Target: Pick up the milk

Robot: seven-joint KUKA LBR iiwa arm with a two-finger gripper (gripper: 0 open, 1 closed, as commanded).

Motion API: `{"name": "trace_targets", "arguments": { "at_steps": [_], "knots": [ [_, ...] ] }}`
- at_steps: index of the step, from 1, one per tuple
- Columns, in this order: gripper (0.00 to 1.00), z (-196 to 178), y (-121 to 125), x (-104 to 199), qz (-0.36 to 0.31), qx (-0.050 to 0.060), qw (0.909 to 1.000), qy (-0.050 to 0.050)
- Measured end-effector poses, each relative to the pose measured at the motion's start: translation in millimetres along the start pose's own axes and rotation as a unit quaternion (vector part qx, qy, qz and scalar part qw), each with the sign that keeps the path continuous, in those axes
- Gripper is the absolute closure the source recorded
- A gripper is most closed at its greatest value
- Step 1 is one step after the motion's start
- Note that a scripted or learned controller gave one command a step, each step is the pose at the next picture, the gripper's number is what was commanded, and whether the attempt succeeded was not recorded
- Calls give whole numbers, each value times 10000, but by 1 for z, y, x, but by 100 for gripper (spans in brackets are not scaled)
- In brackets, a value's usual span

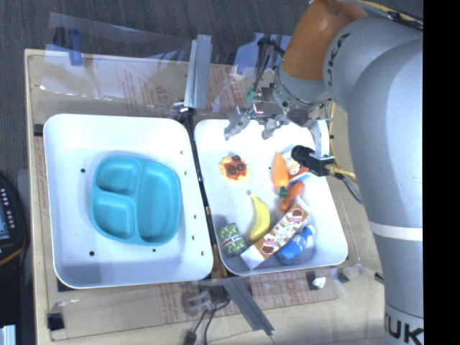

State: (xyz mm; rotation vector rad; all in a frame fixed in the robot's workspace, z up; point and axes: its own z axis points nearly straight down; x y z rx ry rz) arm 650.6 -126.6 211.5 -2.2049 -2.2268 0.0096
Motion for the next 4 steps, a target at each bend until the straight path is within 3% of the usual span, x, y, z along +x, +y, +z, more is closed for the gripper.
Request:
{"name": "trace_targets", "arguments": {
  "at_steps": [1,2,3,4],
  "knots": [
    [0,0,0,0,0,0,10000,0],
    [0,31,6,-1,-85,4,10000,-5],
    [0,40,7,-45,-436,-30,9990,-6],
    [0,30,7,-69,-762,-26,9971,-8]
  ]
}}
